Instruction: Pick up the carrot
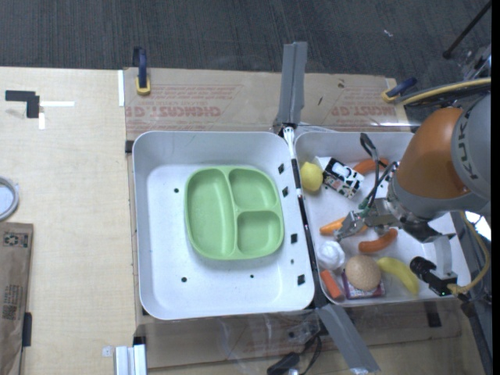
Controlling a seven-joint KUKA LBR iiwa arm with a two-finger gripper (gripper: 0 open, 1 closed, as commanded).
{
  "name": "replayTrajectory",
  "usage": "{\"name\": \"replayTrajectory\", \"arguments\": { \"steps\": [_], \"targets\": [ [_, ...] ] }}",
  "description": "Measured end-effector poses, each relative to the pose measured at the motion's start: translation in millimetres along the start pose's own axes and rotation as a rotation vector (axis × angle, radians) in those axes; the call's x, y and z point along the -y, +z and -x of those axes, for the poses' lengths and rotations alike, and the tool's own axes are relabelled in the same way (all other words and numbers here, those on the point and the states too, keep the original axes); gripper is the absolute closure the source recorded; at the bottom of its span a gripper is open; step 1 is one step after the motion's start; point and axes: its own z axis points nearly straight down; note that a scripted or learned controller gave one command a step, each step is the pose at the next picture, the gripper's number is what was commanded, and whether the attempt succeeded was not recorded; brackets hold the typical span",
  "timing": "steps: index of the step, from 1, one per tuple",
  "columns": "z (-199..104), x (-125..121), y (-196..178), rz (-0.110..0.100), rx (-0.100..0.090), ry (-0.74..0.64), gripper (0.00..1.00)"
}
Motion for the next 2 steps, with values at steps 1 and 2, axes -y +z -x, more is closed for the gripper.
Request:
{"name": "replayTrajectory", "arguments": {
  "steps": [1, 2],
  "targets": [
    [-7, -36, -1, 0.004, 0.002, -0.356, 0.00],
    [8, -65, -1, 0.004, 0.002, -0.189, 0.00]
  ]
}}
